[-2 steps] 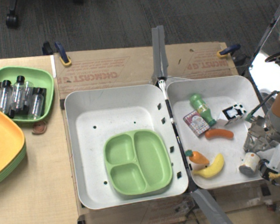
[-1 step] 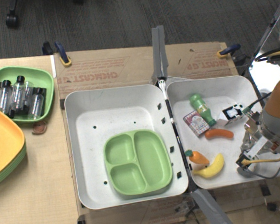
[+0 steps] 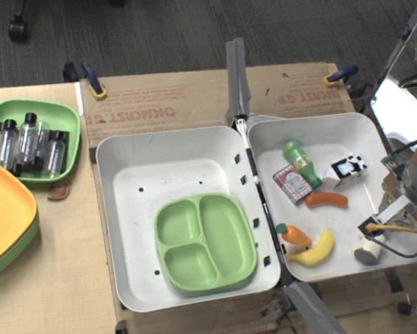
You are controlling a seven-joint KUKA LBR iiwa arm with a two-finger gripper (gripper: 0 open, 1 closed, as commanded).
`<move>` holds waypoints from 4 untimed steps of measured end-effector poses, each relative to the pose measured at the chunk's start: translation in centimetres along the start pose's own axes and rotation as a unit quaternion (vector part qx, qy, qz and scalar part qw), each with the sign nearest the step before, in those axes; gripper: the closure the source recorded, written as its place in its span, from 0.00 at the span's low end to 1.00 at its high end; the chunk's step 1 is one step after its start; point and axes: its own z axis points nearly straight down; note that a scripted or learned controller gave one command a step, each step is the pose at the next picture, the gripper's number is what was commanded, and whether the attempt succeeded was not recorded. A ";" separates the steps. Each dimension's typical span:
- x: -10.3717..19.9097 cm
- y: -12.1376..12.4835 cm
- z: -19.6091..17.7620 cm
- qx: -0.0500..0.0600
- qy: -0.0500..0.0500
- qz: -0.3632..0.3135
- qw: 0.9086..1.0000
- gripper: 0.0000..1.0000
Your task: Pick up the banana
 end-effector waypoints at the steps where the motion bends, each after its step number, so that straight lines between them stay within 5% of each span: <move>1: 1.0 -0.5 -0.2 0.003 0.007 -0.006 1.000 0.00; 2: 0.6 -0.4 -0.9 0.002 0.002 -0.006 1.000 1.00; 3: -0.3 -0.1 -0.5 -0.001 0.001 0.089 0.996 1.00; 4: 0.3 -0.3 -0.7 0.001 0.005 0.086 0.996 0.00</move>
